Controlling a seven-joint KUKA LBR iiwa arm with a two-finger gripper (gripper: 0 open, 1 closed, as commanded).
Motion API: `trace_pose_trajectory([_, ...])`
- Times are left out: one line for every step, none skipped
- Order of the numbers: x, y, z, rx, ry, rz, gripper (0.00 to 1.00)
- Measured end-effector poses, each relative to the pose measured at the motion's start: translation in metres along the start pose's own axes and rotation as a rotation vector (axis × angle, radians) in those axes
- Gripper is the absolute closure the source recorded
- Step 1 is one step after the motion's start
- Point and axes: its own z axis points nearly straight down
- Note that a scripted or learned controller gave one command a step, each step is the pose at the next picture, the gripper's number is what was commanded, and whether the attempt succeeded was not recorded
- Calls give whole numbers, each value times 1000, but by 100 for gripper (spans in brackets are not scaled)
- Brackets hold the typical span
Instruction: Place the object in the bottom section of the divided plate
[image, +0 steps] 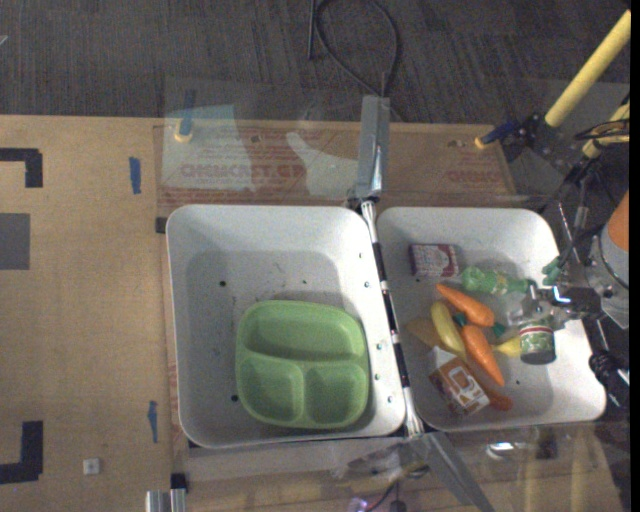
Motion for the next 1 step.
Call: trace_pose_trajectory([99,31,-4,-2,1,-99,100])
